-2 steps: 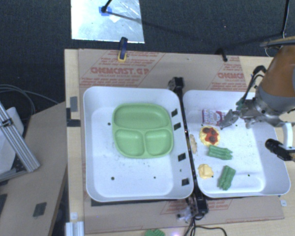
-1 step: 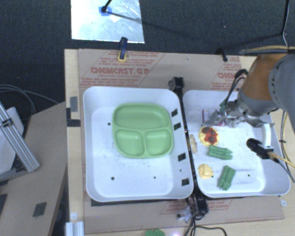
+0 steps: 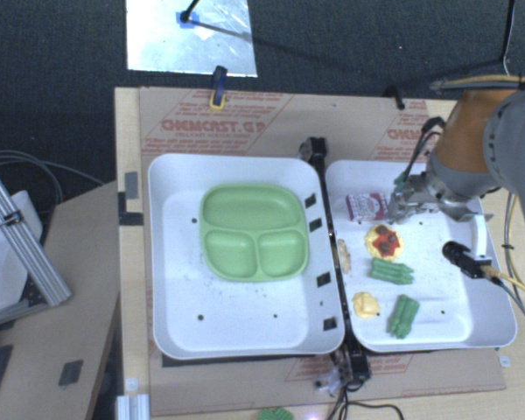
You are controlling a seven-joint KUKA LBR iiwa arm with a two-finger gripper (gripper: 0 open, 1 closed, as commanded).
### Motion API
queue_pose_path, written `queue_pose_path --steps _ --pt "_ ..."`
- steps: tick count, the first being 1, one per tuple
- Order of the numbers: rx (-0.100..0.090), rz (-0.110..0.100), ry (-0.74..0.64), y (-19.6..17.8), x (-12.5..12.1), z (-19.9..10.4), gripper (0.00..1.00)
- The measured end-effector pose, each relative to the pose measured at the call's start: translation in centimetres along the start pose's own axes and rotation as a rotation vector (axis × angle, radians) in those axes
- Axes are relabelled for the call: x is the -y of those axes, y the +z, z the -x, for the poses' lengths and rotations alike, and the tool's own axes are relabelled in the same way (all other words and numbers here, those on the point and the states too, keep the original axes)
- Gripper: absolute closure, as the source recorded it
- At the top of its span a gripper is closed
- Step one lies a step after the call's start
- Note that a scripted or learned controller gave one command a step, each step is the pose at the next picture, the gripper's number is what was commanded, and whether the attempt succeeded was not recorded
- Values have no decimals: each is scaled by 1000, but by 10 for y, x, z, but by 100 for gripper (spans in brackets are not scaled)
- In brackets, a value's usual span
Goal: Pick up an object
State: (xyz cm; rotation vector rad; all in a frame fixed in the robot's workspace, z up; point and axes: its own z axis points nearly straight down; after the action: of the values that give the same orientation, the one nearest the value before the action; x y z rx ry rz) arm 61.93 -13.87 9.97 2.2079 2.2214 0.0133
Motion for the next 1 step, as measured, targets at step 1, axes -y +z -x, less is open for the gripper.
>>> queue_pose_path --steps 1 --pt "0 -1 0 0 0 0 0"
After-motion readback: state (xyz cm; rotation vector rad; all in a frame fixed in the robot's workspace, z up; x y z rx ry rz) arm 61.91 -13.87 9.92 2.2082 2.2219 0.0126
